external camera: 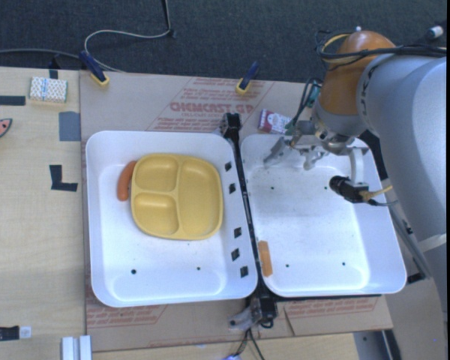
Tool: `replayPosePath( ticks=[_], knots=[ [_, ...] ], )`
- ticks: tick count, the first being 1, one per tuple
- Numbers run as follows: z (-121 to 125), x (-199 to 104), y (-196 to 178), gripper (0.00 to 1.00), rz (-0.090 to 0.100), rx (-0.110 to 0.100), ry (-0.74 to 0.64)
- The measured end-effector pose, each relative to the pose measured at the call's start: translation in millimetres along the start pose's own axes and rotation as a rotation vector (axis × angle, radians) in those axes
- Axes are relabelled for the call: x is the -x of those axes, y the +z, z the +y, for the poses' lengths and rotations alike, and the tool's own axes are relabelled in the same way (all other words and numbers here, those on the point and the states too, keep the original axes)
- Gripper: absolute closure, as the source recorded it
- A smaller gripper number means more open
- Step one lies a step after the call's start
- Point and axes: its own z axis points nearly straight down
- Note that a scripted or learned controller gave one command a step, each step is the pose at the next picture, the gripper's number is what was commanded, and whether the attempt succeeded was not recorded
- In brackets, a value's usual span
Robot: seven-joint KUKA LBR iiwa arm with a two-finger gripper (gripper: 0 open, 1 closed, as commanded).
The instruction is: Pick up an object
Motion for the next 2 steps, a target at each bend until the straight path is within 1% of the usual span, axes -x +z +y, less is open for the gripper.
replayPosePath(
  ticks=[1,2],
  knots=[
    [-26.4,-15.2,33.3,0.00,-0.002,0.003,0.002],
    [-26.0,-15.2,23.5,1.00,-0.002,0.005,0.001]
  ],
)
